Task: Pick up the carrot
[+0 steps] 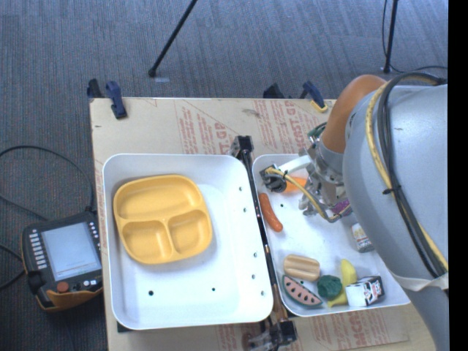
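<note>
The carrot shows as a short orange piece in the upper part of the right bin, mostly covered by the robot's wrist. My gripper hangs low over the bin just right of it, close to or touching it; I cannot tell which. Whether anything is held is hidden. A slim orange-red sausage-like piece lies by the bin's left wall, left of the gripper and apart from it.
Toy foods lie along the right bin's front: a bun, a watermelon slice, a green piece, a yellow piece, a small box. A small bottle lies by the arm. A yellow divided plate sits in the left bin.
</note>
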Action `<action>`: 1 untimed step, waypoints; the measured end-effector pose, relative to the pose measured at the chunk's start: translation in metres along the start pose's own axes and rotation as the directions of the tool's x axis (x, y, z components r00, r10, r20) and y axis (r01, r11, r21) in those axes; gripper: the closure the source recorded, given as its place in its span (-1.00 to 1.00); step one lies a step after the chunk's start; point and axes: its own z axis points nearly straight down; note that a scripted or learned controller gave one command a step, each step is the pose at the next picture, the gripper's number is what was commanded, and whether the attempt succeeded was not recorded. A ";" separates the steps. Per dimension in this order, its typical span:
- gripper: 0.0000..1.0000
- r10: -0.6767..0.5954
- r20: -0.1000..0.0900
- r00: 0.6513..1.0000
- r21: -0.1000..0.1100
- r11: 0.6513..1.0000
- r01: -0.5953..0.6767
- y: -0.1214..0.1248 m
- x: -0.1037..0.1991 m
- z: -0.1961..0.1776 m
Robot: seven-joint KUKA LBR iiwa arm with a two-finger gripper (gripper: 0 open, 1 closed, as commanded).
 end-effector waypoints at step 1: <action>1.00 -0.117 -0.015 0.993 -0.002 0.993 0.117 -0.138 -0.031 -0.094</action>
